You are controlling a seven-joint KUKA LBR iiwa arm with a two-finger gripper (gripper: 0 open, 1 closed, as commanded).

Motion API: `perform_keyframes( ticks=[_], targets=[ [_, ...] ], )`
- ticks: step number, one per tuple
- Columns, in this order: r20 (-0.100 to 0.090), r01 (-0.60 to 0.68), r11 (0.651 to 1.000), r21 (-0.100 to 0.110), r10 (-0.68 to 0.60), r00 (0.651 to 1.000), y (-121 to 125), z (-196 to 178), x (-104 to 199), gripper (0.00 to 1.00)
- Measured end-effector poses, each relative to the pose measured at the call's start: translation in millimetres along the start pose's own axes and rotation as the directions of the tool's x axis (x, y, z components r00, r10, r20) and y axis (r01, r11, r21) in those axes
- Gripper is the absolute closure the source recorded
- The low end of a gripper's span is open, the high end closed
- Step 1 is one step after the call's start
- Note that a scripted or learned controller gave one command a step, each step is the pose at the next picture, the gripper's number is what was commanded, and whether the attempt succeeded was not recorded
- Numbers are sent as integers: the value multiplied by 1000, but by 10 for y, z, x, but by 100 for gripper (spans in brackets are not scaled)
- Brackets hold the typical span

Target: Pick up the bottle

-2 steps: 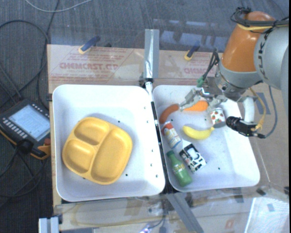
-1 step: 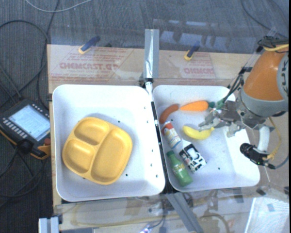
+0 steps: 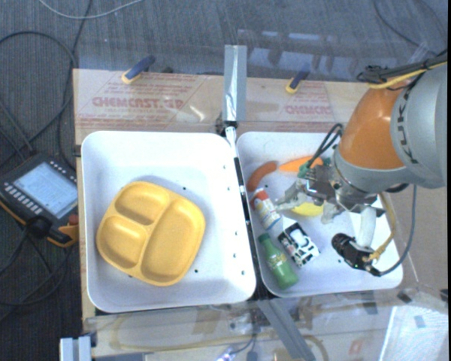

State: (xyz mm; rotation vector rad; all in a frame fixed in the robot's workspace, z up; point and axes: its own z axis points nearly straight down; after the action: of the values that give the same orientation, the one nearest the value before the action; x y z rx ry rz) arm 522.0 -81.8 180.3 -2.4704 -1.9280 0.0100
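Observation:
A green bottle lies on its side near the front left corner of the right bin. Just behind it lies a small white bottle with an orange-red cap, along the bin's left wall. My gripper hangs over the middle of the right bin, to the right of the white bottle and above and behind the green one. It is close over a yellow object. Nothing is visibly held in it.
A black-and-white patterned box lies beside the green bottle. Orange pieces sit at the back of the right bin. The left bin holds a yellow divided tray. A teach pendant lies left of the bench.

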Motion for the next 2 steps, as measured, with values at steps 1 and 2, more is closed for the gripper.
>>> perform_keyframes(
  ticks=[1, 2],
  targets=[
    [3, -320, 947, 1, 320, 947, -587, 6, 898, 0],
    [4, -411, 912, -2, 411, 912, -408, -30, -42, 0]
  ],
)
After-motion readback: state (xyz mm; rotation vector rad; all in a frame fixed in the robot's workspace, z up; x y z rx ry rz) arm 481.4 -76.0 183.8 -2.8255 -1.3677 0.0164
